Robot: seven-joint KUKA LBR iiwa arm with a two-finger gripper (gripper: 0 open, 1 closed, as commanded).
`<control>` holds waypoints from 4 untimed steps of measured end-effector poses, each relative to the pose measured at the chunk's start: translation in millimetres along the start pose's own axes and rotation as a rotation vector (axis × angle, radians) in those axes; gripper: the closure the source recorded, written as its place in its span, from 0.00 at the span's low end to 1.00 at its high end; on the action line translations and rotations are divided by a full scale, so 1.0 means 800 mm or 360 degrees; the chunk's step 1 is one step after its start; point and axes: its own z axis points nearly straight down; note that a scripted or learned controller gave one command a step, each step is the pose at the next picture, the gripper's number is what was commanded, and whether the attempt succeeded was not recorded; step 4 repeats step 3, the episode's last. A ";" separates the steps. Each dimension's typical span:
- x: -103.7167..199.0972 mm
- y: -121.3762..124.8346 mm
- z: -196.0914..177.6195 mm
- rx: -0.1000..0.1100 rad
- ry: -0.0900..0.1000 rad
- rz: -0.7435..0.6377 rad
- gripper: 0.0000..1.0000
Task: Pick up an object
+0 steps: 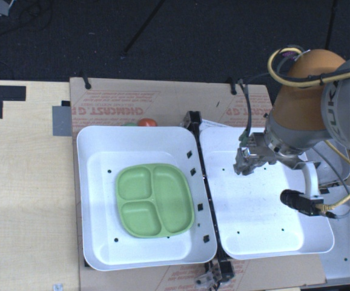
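A light green divided plate (pixel 155 199) lies flat in the middle of the left bin (pixel 96 150). My gripper (pixel 245 165) hangs over the upper middle part of the right bin (pixel 266 247), well to the right of the plate and across the divider from it. I see no object between the gripper and the bin floor beneath it.
A small red-orange thing (pixel 146 123) with a bit of green beside it lies on the cardboard just behind the left bin's far wall. A black clip bar (pixel 200 180) runs between the two bins. The arm's orange band (pixel 311 96) sits over the right bin's far right corner.
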 end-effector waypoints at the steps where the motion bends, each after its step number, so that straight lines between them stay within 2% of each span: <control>1: 0.062 -0.001 0.013 0.0001 0.0001 -0.0002 1.00; 2: 0.119 0.004 0.024 0.0003 0.0000 -0.0001 1.00; 3: 0.192 0.016 0.012 -0.0002 0.0001 -0.0004 1.00; 4: 0.192 0.016 0.012 -0.0002 0.0001 -0.0004 1.00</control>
